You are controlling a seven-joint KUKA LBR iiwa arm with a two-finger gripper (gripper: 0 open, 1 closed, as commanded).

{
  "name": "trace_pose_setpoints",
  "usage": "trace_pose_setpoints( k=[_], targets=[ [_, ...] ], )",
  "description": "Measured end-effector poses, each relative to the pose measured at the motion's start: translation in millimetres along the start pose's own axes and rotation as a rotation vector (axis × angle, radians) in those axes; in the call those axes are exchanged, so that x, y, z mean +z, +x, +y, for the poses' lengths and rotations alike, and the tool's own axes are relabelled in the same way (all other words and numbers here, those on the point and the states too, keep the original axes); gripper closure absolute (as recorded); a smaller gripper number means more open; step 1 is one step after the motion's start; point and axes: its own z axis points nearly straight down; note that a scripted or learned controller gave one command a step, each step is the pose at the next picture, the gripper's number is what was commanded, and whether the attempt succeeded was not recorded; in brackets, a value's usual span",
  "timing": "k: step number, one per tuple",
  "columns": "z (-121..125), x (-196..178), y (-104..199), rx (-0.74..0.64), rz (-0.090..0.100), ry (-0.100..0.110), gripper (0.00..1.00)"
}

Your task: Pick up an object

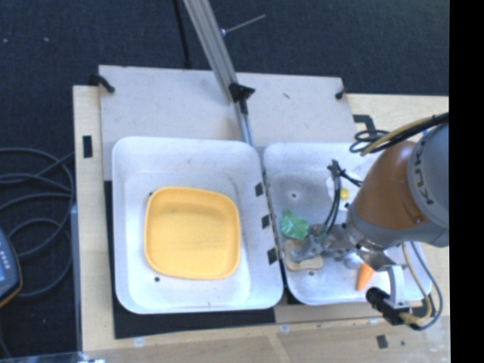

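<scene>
Because the arm leans low over the right bin with its pincer beside the green object and tan object near the dividing wall, a grasp may slip or miss; pincer opening cannot be determined.

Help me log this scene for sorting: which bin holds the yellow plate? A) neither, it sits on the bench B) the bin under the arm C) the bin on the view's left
C: the yellow plate lies flat inside the left bin, apart from the arm.
</scene>
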Motion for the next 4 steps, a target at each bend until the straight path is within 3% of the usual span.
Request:
trace_pose_setpoints(
  k=[1,4],
  targets=[
    [1,-12,0,0.000,0.001,-0.005,1.00],
    [12,-175,-11,-0.001,0.000,-0.004,1.00]
  ],
)
